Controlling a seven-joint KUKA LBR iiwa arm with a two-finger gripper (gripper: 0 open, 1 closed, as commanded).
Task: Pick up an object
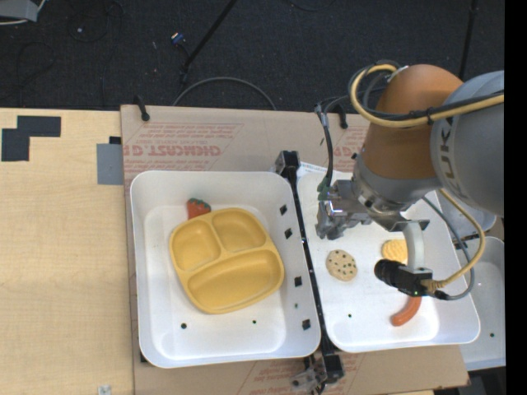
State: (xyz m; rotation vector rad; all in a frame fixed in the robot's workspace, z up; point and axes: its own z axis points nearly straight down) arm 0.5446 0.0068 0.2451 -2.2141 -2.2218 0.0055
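The gripper hangs over the right bin, just far-left of the cookie; I cannot tell its jaws' state.

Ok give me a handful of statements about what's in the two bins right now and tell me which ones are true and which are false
1. The yellow divided plate lies in the left bin. True.
2. The chocolate chip cookie sits on the yellow divided plate. False: it lies on the floor of the right bin.
3. A red strawberry toy lies just beyond the plate's upper left edge. True.
4. The toy sausage is in the left bin. False: it lies in the right bin, near its front right corner.
5. The gripper hangs above the right bin, near its left wall. True.
6. The plate has one single compartment. False: it has three.
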